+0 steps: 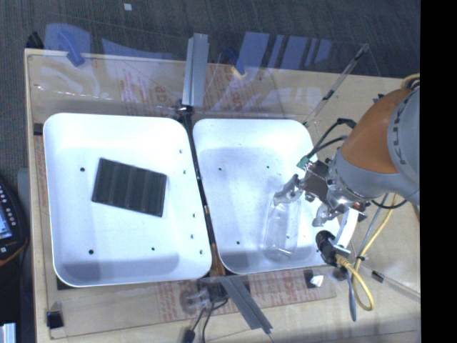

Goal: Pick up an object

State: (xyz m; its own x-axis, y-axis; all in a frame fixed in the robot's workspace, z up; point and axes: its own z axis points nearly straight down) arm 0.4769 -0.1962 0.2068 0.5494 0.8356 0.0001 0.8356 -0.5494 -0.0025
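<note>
Gripper (291,191) sits low in right bin (243,138), over a clear plastic object (280,229) by that bin's front-right corner. Claw state: cannot tell. Dark ribbed panel (130,186) lies flat mid left bin (64,138), well apart.
</note>
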